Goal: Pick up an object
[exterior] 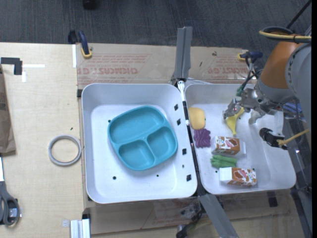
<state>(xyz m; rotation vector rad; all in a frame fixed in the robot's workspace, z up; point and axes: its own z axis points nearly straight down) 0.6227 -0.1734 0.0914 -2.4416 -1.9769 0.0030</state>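
Two metal fingers of the claw (232, 114) pinch a curved yellow banana (232, 125) above the right bin (277, 170).

Lighting bright, even, diffuse, from overhead. White bins (133, 187) near-overexposed; walls show soft highlights, little texture. Blue tray (142, 137) carries mild sheen on its rims, shallow shading in compartments. Shadows short and soft under small items in the right bin (277, 177). Dark floor at top underexposed. Focus moderate overall; carton print illegible. Slight softness at the arm (285, 71).
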